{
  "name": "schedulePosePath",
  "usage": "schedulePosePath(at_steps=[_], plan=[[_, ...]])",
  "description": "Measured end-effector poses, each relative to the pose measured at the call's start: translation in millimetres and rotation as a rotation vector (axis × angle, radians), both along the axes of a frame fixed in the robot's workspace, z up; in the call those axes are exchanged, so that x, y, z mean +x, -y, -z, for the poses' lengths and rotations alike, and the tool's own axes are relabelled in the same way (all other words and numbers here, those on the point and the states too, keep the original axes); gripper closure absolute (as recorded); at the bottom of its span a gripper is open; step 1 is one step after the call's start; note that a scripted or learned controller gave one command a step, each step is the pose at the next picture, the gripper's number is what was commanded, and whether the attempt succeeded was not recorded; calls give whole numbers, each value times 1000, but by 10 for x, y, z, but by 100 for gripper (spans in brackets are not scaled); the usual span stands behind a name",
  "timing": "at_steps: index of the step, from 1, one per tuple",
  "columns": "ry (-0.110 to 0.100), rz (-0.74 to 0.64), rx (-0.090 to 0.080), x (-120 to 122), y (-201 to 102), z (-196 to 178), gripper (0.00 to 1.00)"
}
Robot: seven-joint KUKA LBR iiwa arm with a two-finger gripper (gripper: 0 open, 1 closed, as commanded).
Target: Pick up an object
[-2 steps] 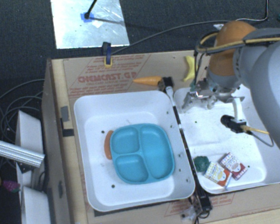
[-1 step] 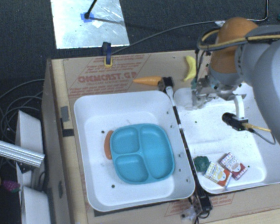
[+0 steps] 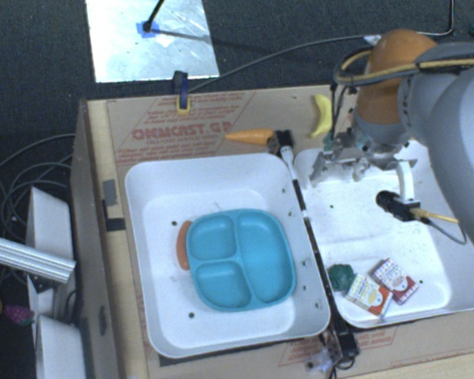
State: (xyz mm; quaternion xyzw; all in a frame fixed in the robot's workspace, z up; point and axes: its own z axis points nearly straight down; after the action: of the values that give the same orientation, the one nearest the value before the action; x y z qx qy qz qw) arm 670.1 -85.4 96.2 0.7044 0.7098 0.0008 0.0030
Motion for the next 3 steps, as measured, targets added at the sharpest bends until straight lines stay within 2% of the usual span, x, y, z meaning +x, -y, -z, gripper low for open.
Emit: schedulePosePath(at_steps=[2,3], plan=[[-4,6,1,-69,4,113,0],[-2,3,3,-9,-17,111,0]])
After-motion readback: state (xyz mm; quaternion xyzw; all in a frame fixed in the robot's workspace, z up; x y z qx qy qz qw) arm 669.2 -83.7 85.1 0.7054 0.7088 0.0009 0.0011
